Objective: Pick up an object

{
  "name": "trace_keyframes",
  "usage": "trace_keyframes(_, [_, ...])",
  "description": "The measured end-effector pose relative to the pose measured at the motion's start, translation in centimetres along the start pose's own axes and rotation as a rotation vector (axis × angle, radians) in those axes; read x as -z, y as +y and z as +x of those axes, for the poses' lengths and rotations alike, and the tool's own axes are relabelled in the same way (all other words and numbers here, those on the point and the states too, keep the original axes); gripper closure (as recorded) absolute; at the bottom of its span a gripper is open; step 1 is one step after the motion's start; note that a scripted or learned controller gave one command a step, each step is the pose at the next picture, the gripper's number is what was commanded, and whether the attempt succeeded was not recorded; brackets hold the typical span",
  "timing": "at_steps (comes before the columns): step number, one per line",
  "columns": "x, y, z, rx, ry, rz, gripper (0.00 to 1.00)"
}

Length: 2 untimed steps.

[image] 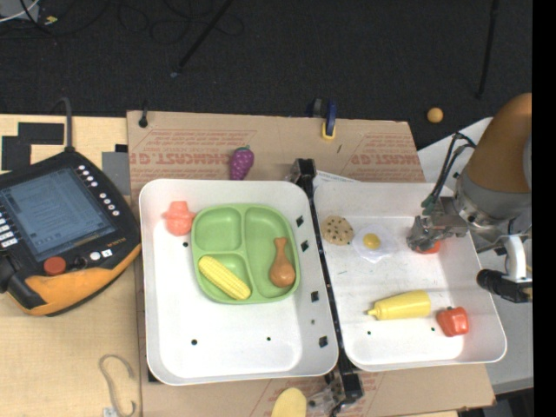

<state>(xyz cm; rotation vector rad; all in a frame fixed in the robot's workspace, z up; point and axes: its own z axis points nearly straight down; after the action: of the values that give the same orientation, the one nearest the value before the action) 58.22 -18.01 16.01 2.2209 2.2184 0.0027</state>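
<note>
A: Pincer (425, 238) is down in the right bin (473, 350), near its far right side, right over a small red object (426, 247). Can't tell if it's apart or together; the wrist blocks the tips from this angle.

B: Holding it?

A: Can't say. A bit of red shows under the tips, nothing clearly between them. Looks like it's sitting on the bin floor.

B: What else is in that bin?

A: Cookie (337, 229) and a little yellow piece (372, 241) to the left, both apart from the pincer. Mustard bottle (401, 305) lying on its side nearer the front, red pepper-like toy (453, 321) just beside its base.

B: Left bin?

A: Left bin (174, 354) has a green divided plate (243, 224) with a corn cob (224, 277) and a drumstick (281, 263) in separate compartments. Pink toy (177, 218) just off the plate's left edge. All well apart from the arm.

B: How will the red one handle?

A: My guess: toy food, light, hard smooth plastic. Small and probably rounded, so it could squirt out if pinched off-centre. Close across its widest part, centred, low to the floor.

B: Risks?

A: Bin wall is near on the right. Otherwise clear around it.
</note>
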Motion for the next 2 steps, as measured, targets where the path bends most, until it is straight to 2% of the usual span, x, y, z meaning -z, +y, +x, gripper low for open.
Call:
trace_keyframes(1, [4.9,-0.8,0.2,0.001,0.000,0.000,1.00])
trace_keyframes(2, [6.9,-0.8,0.0,0.000,0.001,0.002,1.00])
